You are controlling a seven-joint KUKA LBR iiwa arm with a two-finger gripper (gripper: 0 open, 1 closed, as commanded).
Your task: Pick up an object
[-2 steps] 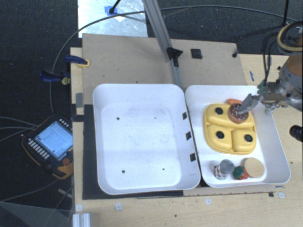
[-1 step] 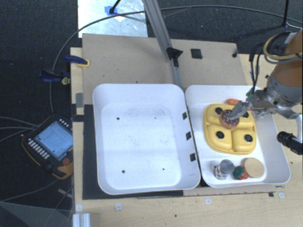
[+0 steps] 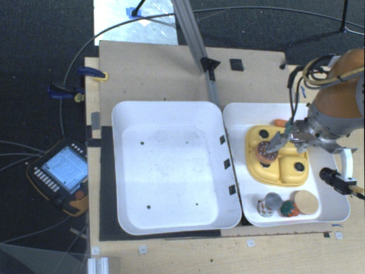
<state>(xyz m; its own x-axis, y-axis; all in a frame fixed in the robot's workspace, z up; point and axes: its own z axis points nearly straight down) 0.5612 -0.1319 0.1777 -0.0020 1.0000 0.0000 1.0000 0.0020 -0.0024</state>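
Note:
My gripper reaches in from the right over the right bin. Its tip hangs over the left part of a large yellow moulded object with black holes. A small brown-red object sits right at the tip, on top of the yellow one; whether it is gripped I cannot tell. An orange piece peeks out behind the yellow object, partly hidden by the wrist. Along the bin's front lie a grey ball, a small silvery item, a green-and-red strawberry toy and a tan disc.
The left bin adjoins the right one, with black clips along the shared rim. A slanted grey pole rises behind the bins. A teach pendant lies off the bench to the left.

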